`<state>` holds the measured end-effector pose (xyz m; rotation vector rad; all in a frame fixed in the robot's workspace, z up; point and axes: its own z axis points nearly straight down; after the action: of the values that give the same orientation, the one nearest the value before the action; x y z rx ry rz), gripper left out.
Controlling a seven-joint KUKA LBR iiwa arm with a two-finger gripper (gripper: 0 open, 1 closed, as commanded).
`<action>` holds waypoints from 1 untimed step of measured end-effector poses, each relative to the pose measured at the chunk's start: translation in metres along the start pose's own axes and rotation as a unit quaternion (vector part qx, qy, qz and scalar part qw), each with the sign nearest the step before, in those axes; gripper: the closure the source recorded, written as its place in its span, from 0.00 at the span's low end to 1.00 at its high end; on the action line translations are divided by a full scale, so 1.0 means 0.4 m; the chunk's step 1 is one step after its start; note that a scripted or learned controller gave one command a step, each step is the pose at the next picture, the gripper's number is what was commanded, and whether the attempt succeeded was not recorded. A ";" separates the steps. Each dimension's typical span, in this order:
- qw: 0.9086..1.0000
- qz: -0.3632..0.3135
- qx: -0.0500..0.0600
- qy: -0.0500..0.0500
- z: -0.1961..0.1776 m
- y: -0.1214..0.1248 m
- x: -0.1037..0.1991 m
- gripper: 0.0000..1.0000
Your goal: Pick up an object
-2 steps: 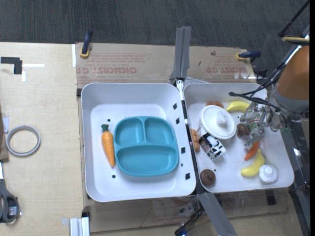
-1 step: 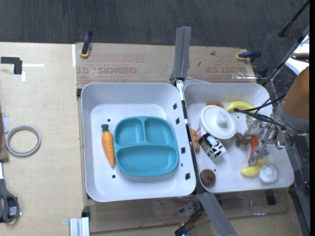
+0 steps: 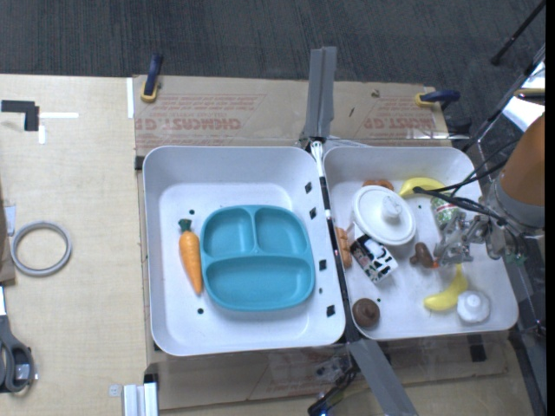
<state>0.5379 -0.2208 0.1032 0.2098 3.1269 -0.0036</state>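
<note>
I see the gripper (image 3: 453, 248) in the right bin (image 3: 499, 319); whether it grips anything, I cannot tell. The banana (image 3: 447, 295) lies diagonally near the bin's front edge. The cardboard (image 3: 225, 121) lettering is unreadable.

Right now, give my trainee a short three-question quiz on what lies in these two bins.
1. True or false: the carrot lies inside a compartment of the blue divided plate.
2. Which bin is the end effector over? A) the left bin B) the right bin C) neither
3. Fill in: the white lidded pot stands in the ___ bin.

Key:
1. False. The carrot lies on the bin floor beside the plate, at its left edge.
2. B. The end effector is over the right bin, near the yellow banana.
3. Right.
</note>
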 end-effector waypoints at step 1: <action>1.000 0.000 0.000 0.000 0.000 0.001 0.000 0.00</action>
<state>0.5379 -0.2206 0.1032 0.2094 3.1270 -0.0032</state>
